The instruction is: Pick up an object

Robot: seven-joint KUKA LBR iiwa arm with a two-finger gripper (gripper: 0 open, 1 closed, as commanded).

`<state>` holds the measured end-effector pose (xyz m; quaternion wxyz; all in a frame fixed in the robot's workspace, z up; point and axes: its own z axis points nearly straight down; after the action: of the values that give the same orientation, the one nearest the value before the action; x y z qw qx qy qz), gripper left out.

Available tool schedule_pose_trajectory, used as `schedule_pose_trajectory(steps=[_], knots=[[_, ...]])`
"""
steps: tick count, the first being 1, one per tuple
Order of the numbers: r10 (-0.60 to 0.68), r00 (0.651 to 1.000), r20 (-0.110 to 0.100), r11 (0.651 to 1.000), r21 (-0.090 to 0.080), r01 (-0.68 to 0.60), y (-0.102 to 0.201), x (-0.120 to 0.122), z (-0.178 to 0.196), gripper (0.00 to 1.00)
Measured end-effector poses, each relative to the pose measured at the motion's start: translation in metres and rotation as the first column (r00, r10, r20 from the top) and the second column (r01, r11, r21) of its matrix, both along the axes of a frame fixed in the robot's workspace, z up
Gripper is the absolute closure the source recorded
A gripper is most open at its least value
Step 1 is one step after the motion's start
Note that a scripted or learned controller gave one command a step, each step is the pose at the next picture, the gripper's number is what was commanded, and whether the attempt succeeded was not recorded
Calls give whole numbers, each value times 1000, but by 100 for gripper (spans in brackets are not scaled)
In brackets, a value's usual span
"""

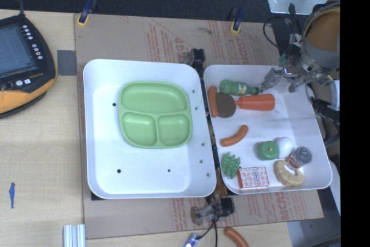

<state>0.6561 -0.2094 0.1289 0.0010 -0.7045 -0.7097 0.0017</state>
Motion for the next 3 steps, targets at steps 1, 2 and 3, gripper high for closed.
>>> schedule_pose_trajectory(steps=[1,2,3], knots=[[-3,1000,3,1000,1,3,31,1,47,0],[-4,1000,0,1000,1,4,-3,-51,42,0],[-1,1000,-3,1000,1,1,31,-2,-25,0]])
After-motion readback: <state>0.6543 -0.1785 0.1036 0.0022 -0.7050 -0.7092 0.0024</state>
